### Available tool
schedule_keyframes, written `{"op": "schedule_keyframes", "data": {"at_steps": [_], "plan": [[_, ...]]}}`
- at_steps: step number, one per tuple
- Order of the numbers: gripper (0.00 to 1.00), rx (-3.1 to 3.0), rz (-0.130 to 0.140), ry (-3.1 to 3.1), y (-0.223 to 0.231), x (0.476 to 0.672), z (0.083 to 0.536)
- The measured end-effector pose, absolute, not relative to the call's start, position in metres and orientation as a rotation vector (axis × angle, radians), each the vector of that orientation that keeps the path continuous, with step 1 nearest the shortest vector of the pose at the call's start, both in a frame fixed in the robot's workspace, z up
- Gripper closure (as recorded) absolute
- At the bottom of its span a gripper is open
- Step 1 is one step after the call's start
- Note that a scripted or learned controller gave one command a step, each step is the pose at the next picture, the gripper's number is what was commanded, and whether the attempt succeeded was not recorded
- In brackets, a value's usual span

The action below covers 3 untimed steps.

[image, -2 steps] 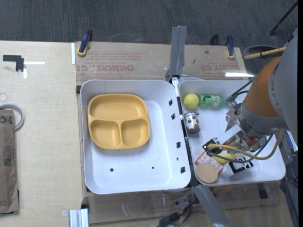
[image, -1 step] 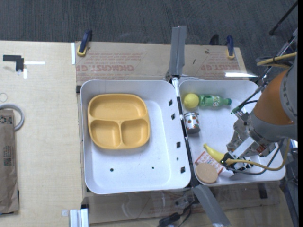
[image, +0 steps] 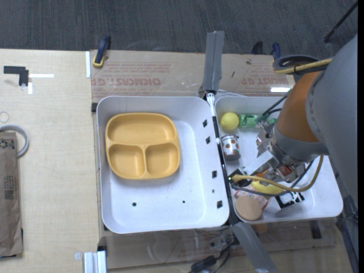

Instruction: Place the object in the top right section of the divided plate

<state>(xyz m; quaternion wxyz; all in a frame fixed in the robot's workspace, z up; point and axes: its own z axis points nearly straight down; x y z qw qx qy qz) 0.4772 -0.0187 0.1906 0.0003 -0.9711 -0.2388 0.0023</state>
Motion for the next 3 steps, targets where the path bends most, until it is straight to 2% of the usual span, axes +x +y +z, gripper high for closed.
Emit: {"op": "schedule_keyframes", "data": {"at_steps": [1,2,3], "plan": [[1.00,-3.122,0.008,-0.355,0.010,0.477,0.190],[1.00,-3.122,0.016,-0.361,0.009,0.477,0.198],[1.00,-3.127,0.006,-0.312,0.077,0.477,0.191]]}}
